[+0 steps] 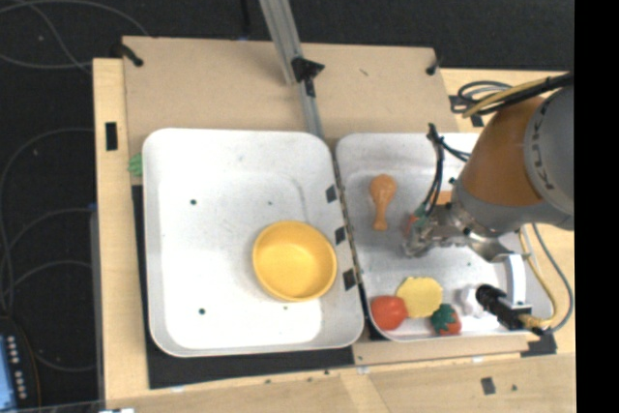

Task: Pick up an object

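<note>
Hovering with nothing visibly between jaws whose state I cannot tell, the two-finger gripper [418, 237] risks closing on bare bin floor, since the orange plastic drumstick [382, 198] lies just left.

Orange drumstick-shaped toy [383, 198], flat (narrow end down-frame) in the right bin [387, 150]

Two bins sit side by side on the bench [222, 82]. In the left bin [193, 169], a bowl [294, 260] rests near its right wall. In the right bin [387, 155], a drumstick-shaped toy [383, 198] lies toward the left, the gripper [421, 232] just right of it. Along the near edge, a tomato [389, 311], a flat lumpy piece [421, 296] touching it, then a strawberry [446, 320].
</note>
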You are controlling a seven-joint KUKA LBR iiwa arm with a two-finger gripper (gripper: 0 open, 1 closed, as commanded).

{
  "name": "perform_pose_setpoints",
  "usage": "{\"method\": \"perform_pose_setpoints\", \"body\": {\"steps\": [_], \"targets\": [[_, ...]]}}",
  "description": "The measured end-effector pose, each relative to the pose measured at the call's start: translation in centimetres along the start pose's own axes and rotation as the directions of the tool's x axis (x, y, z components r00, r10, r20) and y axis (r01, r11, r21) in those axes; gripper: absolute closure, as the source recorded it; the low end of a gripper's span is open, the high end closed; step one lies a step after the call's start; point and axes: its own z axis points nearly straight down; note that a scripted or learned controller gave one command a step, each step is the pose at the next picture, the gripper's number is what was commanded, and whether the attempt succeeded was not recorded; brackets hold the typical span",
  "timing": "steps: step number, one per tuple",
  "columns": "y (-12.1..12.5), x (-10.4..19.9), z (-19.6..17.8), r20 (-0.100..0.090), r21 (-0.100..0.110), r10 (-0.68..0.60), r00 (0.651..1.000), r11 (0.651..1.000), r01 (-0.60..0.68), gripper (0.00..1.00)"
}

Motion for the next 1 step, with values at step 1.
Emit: {"method": "perform_pose_setpoints", "body": {"steps": [1], "targets": [[-0.18, 0.90, -5.40, 0.001, -0.003, -0.010, 1.000, 1.000, 0.010, 1.00]]}}
